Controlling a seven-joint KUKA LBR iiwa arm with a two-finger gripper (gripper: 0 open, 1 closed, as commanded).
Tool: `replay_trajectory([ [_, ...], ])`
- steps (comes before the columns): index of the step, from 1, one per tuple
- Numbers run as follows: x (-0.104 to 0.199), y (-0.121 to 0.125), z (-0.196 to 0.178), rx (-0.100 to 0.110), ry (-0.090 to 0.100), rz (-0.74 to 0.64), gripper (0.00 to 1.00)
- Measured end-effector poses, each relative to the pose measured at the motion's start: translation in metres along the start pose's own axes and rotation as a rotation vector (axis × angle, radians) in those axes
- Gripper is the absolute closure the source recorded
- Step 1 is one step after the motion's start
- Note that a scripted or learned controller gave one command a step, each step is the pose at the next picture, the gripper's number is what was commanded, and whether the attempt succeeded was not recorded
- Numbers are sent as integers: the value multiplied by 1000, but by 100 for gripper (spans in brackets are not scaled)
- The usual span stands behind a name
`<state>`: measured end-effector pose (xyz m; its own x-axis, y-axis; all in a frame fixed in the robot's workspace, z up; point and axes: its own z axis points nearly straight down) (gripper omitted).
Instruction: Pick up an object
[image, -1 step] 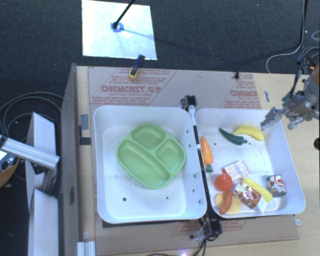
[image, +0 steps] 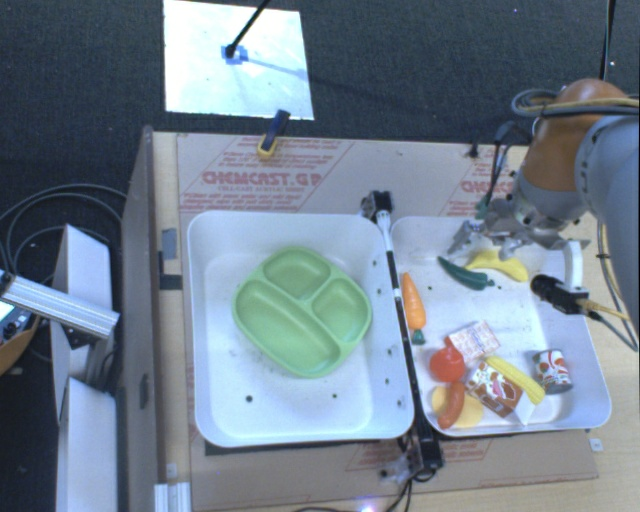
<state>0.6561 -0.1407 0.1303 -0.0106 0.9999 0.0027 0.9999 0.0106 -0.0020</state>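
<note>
**Approach over the right bin's far corner**

The gripper (image: 478, 238) hangs at upper right, fingers spread and empty, just above the yellow banana (image: 500, 264) and green chilli (image: 465, 273). Judged as pre-grasp: next it must lower squarely over one toy and close.

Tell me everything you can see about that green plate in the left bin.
The green divided plate is pale lime and looks like smooth plastic. It is a rounded shape split by raised ridges into three compartments: one long one along its lower-left side and two smaller ones toward the upper right. It lies flat, right side up, turned at a slant, near the middle of the left white bin, resting on the bin's floor. Nothing lies in its compartments, and nothing else touches it.
</note>
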Motion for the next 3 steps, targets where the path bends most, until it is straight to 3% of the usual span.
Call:
replay_trajectory([
  [1,-12,12,41,-14,-10,5,0],
  [2,-12,14,25,-24,-12,2,100],
  [3,-12,14,26,-22,-12,1,0],
])
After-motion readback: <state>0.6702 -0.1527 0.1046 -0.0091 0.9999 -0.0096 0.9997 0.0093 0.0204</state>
